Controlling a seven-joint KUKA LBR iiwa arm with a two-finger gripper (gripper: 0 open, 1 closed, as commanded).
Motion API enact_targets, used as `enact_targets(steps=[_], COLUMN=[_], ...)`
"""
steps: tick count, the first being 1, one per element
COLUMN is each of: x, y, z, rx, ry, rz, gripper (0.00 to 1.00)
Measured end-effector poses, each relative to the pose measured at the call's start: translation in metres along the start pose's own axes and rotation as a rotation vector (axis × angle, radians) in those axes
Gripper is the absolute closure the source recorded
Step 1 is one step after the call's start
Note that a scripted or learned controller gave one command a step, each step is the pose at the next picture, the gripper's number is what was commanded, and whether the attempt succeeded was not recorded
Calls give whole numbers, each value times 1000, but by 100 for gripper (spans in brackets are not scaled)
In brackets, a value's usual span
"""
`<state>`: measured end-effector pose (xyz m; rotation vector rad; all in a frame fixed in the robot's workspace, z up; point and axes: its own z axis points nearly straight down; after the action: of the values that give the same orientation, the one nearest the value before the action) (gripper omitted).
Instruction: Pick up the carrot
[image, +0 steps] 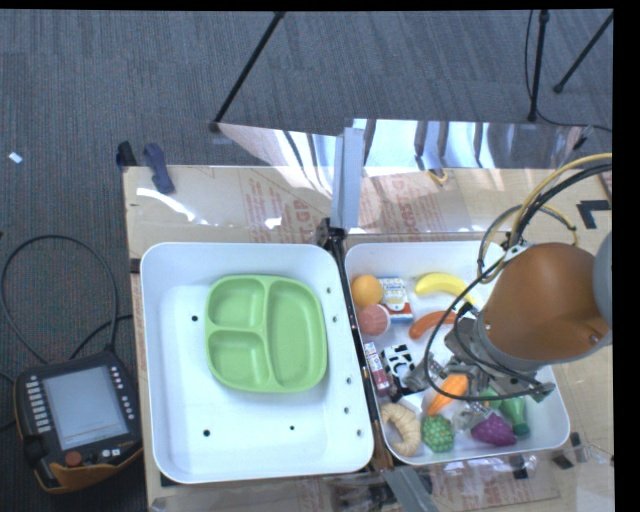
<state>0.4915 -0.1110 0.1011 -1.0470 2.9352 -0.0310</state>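
Note:
The carrot (446, 393), short and orange, lies in the front half of the right bin (556, 440). The gripper (464, 384) is down in that bin directly at the carrot's right end, under the arm's big orange band (545, 303). The wrist hides most of the gripper, and I cannot make out whether the carrot is held or only touched.
Around the carrot lie a croissant (404, 425), a green knobbly toy (437, 433), purple grapes (493, 430) and a green vegetable (515, 410). Farther back are a red-orange pepper (432, 322), a banana (440, 284) and an orange (366, 290). The left bin (170, 400) holds a green divided plate (268, 332).

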Motion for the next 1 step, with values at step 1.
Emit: enact_targets(steps=[1], x=[-6], y=[0], z=[-8], rx=[7], ry=[-12], rz=[2], gripper=[100])
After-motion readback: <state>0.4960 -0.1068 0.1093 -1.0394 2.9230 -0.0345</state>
